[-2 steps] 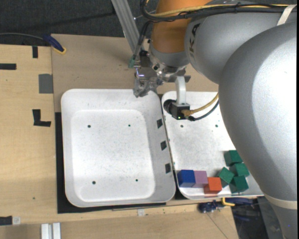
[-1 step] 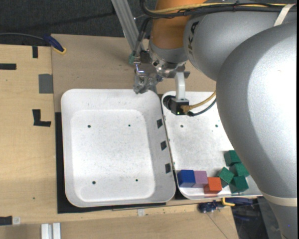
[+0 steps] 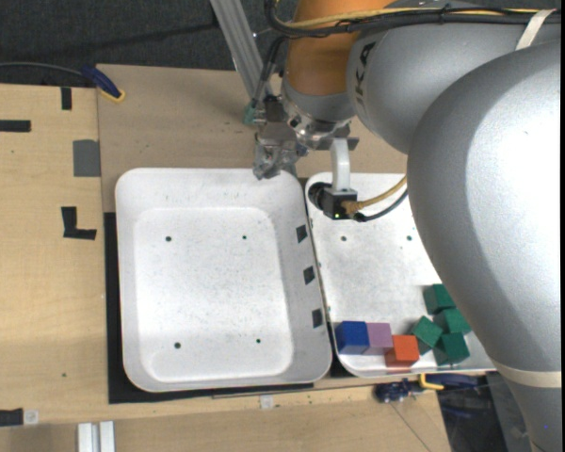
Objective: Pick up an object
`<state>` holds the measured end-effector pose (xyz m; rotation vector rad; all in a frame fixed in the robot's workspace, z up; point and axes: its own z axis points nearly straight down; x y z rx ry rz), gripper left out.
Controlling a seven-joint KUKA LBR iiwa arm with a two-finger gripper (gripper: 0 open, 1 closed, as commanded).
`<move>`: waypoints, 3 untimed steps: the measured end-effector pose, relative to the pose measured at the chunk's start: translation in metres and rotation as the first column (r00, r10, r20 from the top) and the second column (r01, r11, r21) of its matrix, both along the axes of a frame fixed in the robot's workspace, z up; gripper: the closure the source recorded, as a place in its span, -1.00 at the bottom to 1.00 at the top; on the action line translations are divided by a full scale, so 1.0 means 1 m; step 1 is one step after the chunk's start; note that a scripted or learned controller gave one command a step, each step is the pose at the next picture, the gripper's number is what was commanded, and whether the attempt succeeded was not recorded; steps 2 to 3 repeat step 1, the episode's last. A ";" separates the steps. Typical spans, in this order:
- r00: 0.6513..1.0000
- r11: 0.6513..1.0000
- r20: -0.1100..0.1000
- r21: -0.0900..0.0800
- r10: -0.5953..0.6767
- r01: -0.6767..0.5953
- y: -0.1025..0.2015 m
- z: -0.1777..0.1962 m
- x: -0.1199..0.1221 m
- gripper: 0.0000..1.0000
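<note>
Two bins: shallow white trays side by side on the surface; left bin [image 3: 132,281], right bin [image 3: 377,252].
Objects: small blocks clustered at the right bin's near edge: blue block [image 3: 352,336], purple block [image 3: 379,335], orange block [image 3: 404,349], green blocks [image 3: 443,323].
Gripper: gripper [image 3: 275,158] hangs over the left bin's far rim, well apart from the blocks.
Jaws: cannot tell whether apart or together.
Handling: blocks look light, rigid, flat-sided; probably easy to pinch across opposite faces.
Best hold: blue block, its left side clear of neighbours.

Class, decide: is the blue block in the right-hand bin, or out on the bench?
In. The blue block lies inside the right bin, against its near rim, beside the purple block.
</note>
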<state>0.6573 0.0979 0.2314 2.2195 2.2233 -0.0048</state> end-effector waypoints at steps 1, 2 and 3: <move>1.000 1.000 0.000 0.000 0.000 0.000 0.000 0.000 0.000 -1.00; 1.000 1.000 0.000 0.000 0.000 0.000 0.000 0.000 0.000 -1.00; 1.000 1.000 0.000 0.000 0.000 0.000 0.000 0.000 0.000 -1.00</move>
